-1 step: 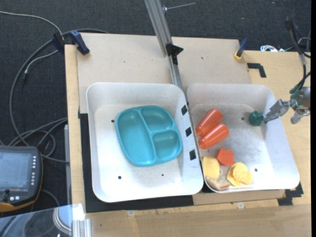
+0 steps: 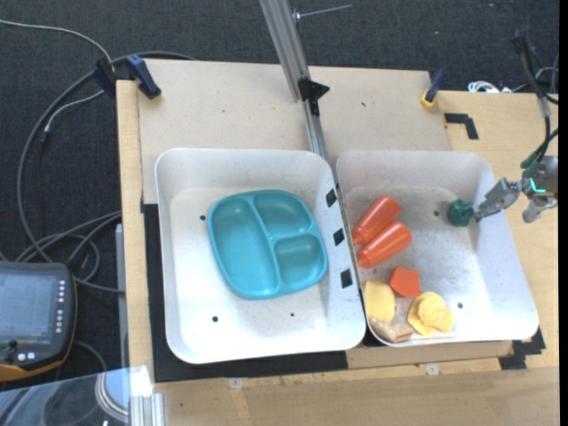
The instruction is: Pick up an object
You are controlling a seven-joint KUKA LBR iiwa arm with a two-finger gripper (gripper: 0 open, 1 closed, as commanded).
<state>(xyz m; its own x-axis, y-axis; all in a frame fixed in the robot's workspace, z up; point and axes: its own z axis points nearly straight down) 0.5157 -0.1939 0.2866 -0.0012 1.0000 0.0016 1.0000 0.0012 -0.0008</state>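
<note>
The right bin (image 2: 497, 264) holds two orange carrot-like pieces (image 2: 380, 232), a small red-orange block (image 2: 406, 281), a pale yellow piece (image 2: 380, 301), a crinkled yellow piece (image 2: 432, 311) and a small dark green object (image 2: 460, 212). My gripper (image 2: 516, 204) hangs over that bin's right rim, at the right of the camera view. It is open, with nothing between its fingers. One grey finger (image 2: 493, 200) slants down-left, and its tip is right beside the green object; I cannot tell whether they touch.
The left bin (image 2: 177, 264) holds a teal divided plate (image 2: 266, 241). A slanted metal rail (image 2: 293, 51) runs down to the seam between the bins. Cables and a tablet-like pendant (image 2: 31, 313) lie off the bench at the left.
</note>
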